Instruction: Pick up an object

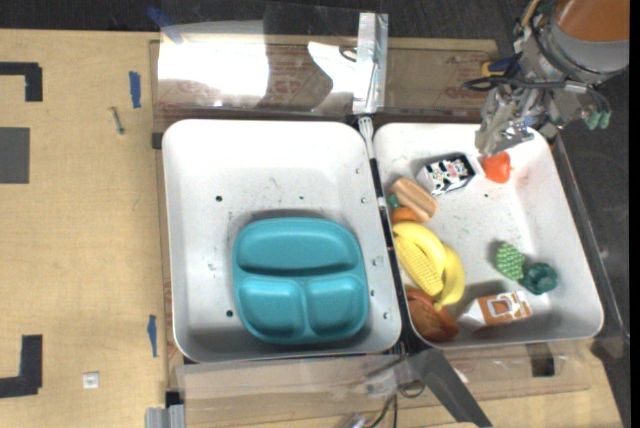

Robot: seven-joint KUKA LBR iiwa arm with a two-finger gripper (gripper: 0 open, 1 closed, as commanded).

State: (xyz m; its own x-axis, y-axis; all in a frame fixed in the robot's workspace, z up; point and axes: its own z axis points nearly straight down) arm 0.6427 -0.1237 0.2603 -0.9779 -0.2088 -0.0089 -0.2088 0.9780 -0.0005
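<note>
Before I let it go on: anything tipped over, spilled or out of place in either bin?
Nothing spilled or damaged. The teal tray lies flat in the left bin; the toys are crowded along the right bin's left wall. The end effector hangs above a small orange piece.

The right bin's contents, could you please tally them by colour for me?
Yellow: 2, banana, corn
Green: 2
Orange-red: 2
Brown: 2, hot dog, one
Black-and-white: 1
Total: 9

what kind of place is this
Probably a robotics lab grasping bench: a robot gripper hangs over two white bins, one with a teal divided tray, the other with toy food like a corn cob.
</note>
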